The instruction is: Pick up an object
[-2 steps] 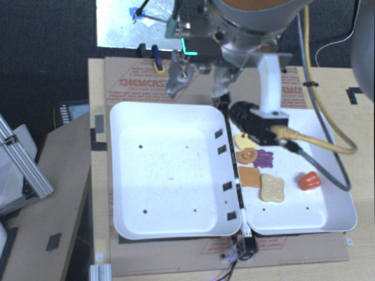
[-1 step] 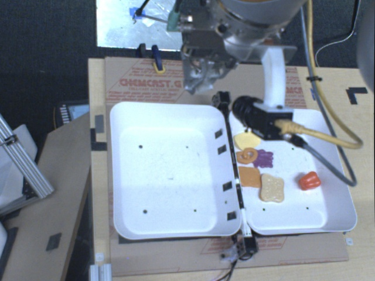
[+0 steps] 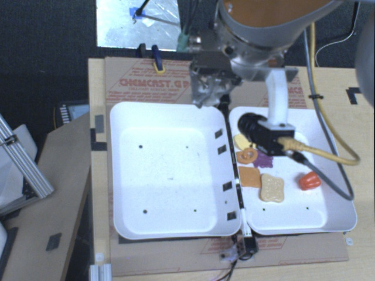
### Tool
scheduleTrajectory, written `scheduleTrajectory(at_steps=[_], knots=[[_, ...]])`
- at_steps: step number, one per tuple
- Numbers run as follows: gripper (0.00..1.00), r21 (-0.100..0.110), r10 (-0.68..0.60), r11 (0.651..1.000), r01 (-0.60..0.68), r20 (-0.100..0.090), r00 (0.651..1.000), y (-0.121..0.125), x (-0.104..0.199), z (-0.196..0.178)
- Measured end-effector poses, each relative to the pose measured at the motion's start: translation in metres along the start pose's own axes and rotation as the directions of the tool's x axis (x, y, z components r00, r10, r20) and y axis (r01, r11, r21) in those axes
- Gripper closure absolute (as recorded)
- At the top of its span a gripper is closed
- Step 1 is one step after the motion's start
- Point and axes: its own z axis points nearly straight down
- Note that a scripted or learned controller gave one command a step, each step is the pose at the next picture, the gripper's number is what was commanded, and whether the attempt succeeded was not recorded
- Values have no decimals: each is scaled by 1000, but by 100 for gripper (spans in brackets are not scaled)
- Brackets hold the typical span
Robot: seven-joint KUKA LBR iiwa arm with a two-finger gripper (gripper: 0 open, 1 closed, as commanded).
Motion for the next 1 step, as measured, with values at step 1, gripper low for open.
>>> scheduleTrajectory(at_steps=[1], knots=[[100, -9, 1, 1000, -1, -2, 1000, 104, 15, 1]])
